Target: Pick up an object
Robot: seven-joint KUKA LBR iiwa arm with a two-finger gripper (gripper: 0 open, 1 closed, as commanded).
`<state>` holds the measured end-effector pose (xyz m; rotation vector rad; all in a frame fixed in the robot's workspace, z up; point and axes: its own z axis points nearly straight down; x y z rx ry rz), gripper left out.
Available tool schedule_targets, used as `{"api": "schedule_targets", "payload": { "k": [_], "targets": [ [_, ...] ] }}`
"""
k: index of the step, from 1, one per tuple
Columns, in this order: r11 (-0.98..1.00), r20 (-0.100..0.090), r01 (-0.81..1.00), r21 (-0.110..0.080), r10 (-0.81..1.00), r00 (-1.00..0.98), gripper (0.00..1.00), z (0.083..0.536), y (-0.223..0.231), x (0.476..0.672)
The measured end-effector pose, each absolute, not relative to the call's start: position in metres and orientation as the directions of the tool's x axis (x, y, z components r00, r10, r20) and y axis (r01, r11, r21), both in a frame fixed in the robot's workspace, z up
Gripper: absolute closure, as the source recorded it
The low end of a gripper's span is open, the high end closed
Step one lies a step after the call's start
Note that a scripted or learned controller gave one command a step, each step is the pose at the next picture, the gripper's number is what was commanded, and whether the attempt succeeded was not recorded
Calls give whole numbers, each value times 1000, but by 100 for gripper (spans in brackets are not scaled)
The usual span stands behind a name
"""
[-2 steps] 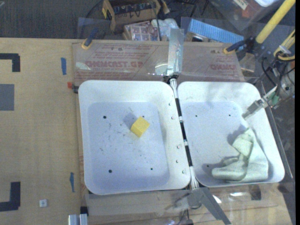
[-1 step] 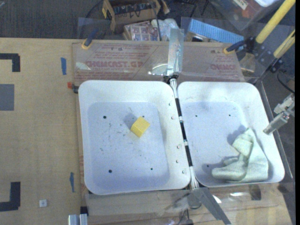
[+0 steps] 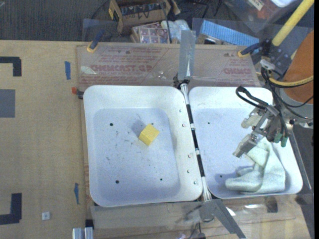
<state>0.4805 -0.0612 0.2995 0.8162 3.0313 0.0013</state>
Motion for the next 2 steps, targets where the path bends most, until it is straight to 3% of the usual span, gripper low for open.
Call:
{"api": "schedule_targets", "payload": {
  "k": [1,2],
  "targets": [
    [967,-10,253,1,253,-967,0,345,-114,481],
    [997,-11,-78,-2,-78,-997,0,389,-129,481]
  ]
}}
